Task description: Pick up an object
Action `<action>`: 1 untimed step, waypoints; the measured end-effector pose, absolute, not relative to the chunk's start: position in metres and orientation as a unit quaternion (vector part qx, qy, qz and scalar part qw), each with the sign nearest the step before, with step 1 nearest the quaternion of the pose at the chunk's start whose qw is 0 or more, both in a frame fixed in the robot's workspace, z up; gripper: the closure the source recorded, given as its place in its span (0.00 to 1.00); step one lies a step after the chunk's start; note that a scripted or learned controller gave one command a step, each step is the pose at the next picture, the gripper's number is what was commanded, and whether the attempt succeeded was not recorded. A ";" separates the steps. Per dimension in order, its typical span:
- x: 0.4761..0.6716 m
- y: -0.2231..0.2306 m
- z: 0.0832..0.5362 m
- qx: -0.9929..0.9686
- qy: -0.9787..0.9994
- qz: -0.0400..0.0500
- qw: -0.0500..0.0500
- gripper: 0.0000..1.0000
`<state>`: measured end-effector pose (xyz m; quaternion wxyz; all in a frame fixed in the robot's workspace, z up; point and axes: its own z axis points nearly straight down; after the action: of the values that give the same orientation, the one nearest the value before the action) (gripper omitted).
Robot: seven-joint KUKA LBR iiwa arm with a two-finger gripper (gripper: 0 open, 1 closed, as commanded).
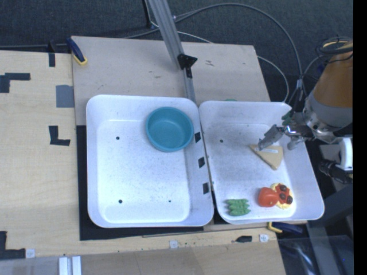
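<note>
gripper [277, 140] over right bin [229, 153], fingers spread apart just above tan wedge [270, 155], nothing held, blue bowl [169, 129] in left bin [114, 171]

The left bin [109, 171] offers the widest free floor — only a blue bowl [170, 129] stands in it, up near the far right corner, so the middle and the whole near half lie open to a reach from above. In the right bin [229, 148] the left and far parts of the floor are bare, while a tan wedge [270, 156] lies right of centre just under the claw [280, 137], and a green toy [237, 207] and a red-and-yellow toy [275, 196] crowd the near wall. A slanted metal post [170, 30] rises over the far edge where the two bins meet — an obstacle to any pass across there — and cables [246, 16] arc over the desk [223, 73] behind the right bin.
</note>
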<state>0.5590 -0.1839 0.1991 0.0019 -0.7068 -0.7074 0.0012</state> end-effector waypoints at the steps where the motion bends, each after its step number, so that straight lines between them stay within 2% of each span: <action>1: 0.554 -0.182 0.136 -0.707 -0.707 0.002 0.003 0.00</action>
<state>0.5544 -0.1818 0.1362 0.0026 -0.7069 -0.7073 0.0017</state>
